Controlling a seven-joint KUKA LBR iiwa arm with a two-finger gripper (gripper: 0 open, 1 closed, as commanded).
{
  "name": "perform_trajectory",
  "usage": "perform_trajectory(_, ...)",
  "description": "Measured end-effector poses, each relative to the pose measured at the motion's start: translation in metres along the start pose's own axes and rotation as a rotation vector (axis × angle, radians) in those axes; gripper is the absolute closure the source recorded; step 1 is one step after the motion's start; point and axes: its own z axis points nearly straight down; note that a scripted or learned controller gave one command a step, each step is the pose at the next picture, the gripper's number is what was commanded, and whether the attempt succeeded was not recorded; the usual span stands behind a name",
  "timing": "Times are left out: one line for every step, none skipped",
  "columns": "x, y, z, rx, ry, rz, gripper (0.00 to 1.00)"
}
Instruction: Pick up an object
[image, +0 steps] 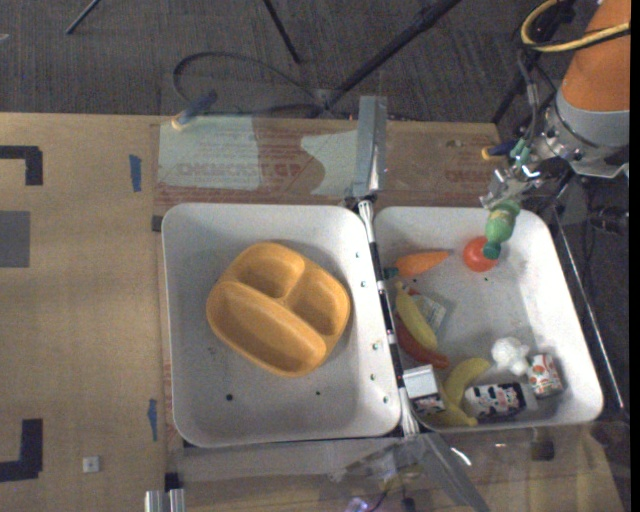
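From my screen the gripper (508, 192) sat over the far right corner of the right bin (578, 335), directly above a green and orange toy (497, 228). The toy's green end reached up to the gripper and its orange end lay low, near the bin floor. I could not tell whether the gripper was clenched on it, released, or only touching it from above.

My main worry was the corner. The toy stood close to the bin's back wall and right rim, so a closing grip could catch the wall or nudge the toy aside rather than take it. The toy also looked tilted and smooth, and I judged it could swing or slip out on a lift. If it dropped, it would likely roll toward the carrot (422, 263) just beside it.

The rest of that bin was crowded along its left and near sides: a banana (412, 318), a second banana (462, 380), a milk carton (495, 400) and a small red carton (543, 375). The left bin (172, 300) held an orange divided plate (280, 308). Both bins rested on a pale brown bench (80, 300) marked with blue tape (135, 172), and beyond it lay dark carpet with cables (215, 68)
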Motion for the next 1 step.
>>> perform_trajectory(0.0761, -0.0652, 0.003, 0.007, 0.003, 0.097, 1.0)
